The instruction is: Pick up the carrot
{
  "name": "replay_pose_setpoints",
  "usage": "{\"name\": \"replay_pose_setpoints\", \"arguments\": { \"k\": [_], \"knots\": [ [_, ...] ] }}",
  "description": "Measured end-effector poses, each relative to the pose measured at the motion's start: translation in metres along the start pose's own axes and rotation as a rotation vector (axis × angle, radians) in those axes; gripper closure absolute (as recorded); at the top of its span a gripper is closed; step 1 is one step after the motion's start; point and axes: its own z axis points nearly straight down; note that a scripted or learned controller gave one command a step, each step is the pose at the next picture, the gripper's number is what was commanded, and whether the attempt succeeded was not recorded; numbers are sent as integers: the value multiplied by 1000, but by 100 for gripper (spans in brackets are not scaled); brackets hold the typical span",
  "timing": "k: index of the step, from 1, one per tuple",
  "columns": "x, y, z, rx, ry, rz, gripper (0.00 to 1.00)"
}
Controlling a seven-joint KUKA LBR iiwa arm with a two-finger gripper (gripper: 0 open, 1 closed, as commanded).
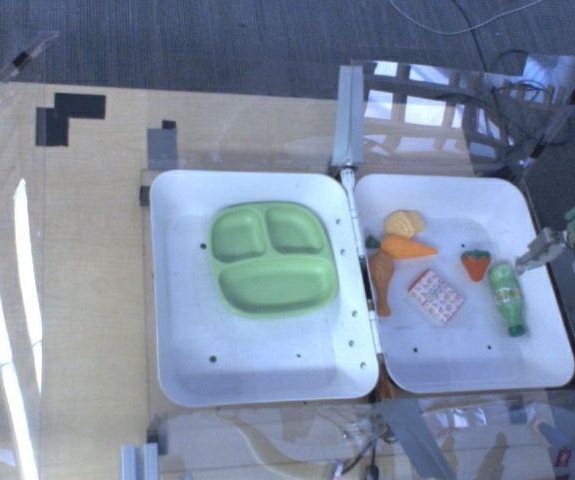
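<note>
Camera view puts the carrot (pixel 407 248) in the right bin (pixel 527 368), lying on its side near that bin's left wall, its green top toward the divider and its orange tip aimed at the bin's middle, untouched by anything metal. Just above it, close enough that I cannot say whether they touch, sits a small yellow-tan lumpy food piece (pixel 404 222). Just below and left of the carrot's leafy end a brown cone-shaped toy (pixel 380 282) runs down along the wall. A pink and white patterned packet (pixel 435 298) lies near the bin's centre, a strawberry (pixel 476 264) rests to the right of the carrot's tip, and a green bottle (pixel 506 299) lies tilted just beyond the strawberry. The left bin (pixel 182 368) bears a green divided plate (pixel 272 258) and plays no part in this job. At the right rim of the right bin the gripper (pixel 539 253) comes in as a pale grey shape, low over the rim and just beside the bottle's top, well apart from the carrot with the strawberry between them; nothing sits in its grasp, and whether it is spread or pinched I cannot tell. I judge the task barely begun: the reach across to the carrot, the descent, the grasp and the lift are all left to do, and the close neighbours will likely crowd that grasp
</note>
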Motion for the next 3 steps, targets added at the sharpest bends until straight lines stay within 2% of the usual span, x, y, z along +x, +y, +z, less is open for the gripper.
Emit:
{"name": "replay_pose_setpoints", "arguments": {
  "k": [1,2,3],
  "knots": [
    [33,21,87,0,1,-154,0],
    [54,79,62,-3,1,-298,0],
    [91,150,142,-3,1,-510,0]
  ]
}}
